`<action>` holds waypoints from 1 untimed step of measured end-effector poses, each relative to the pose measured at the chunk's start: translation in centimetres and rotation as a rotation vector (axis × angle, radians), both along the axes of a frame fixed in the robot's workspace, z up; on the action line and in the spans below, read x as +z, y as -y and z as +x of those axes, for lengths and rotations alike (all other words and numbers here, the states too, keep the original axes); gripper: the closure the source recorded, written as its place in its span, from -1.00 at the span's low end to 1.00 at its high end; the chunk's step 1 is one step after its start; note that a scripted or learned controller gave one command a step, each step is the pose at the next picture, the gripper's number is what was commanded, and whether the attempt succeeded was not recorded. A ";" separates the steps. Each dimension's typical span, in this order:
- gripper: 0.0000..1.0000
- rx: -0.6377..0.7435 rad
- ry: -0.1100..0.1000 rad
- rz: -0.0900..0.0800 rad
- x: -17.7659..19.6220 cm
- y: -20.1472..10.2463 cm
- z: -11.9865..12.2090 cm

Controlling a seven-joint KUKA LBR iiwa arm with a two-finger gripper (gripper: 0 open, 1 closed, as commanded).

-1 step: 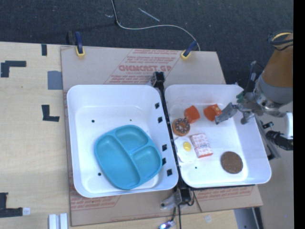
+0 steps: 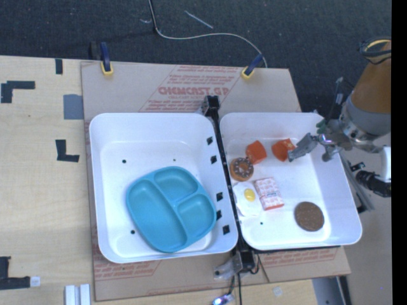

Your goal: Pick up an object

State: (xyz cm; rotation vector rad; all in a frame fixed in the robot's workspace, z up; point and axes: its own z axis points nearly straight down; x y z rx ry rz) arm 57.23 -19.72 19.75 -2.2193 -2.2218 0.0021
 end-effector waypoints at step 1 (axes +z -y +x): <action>-1.00 0.000 -0.004 0.001 -5.9 -0.7 -0.8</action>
